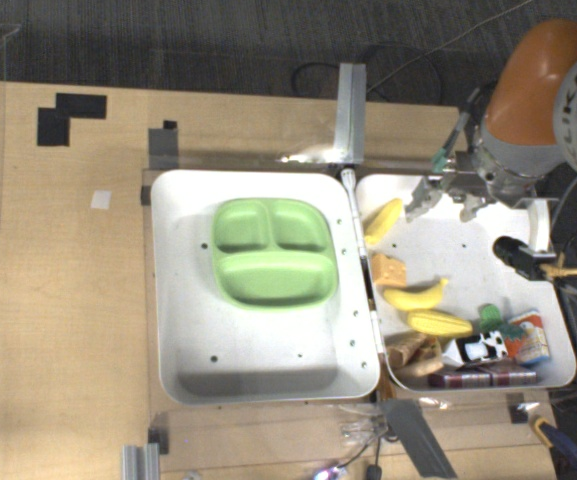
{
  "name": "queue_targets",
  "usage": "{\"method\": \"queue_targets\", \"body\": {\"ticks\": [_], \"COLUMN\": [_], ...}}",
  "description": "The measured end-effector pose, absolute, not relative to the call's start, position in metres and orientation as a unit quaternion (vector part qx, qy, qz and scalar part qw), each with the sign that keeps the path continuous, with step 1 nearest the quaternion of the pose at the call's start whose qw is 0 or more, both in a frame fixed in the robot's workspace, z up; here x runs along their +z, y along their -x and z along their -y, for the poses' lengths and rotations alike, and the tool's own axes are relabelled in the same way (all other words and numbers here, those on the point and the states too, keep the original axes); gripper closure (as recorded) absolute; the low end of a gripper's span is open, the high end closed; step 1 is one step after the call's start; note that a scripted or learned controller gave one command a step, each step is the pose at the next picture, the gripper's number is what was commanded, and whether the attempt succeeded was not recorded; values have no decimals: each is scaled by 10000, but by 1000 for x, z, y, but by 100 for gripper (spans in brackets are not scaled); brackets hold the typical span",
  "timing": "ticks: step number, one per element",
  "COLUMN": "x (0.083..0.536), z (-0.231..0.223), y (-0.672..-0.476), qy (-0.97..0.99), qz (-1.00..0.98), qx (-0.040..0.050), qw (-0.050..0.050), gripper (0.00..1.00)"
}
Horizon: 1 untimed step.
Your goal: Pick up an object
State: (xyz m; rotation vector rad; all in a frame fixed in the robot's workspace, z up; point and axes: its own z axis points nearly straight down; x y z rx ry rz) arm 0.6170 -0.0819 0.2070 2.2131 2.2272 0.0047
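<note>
The counter (pixel 68 298), pale wood-look and flat, lies nearest the camera, with dark square marks at its upper left. On it two shallow white bins are set side by side, smooth plastic with rounded corners. The left bin (pixel 183 268) carries a green divided plate (pixel 271 250), glossy, three compartments. The arm (pixel 543 88), grey with a rounded orange band, is seen over the upper right of the right bin (pixel 558 308).

The claw (pixel 446 198) hangs above bare bin floor near the top edge, its fingers apart, nothing between them. No object is held; the pick is judged not yet done, with descent, closing and lift all left.

Candidate objects are piled in the right bin's lower and left part: a yellow banana (pixel 415 294) and a second one (pixel 439 322) below it, curved and smooth; another yellow piece (pixel 383 221) against the left wall, just beside the claw; an orange cheese-like wedge (pixel 389 269); a black-and-white toy cow (pixel 483 347); a small green piece (pixel 490 315); brown lumps (pixel 415 353) at the bottom, too blurred to name.
</note>
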Motion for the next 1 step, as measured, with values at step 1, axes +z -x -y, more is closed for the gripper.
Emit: {"method": "queue_targets", "body": {"ticks": [1], "x": [102], "z": [85], "y": [-548], "qy": [-7067], "qz": [-7075], "qx": [9], "qw": [4], "gripper": [0]}}
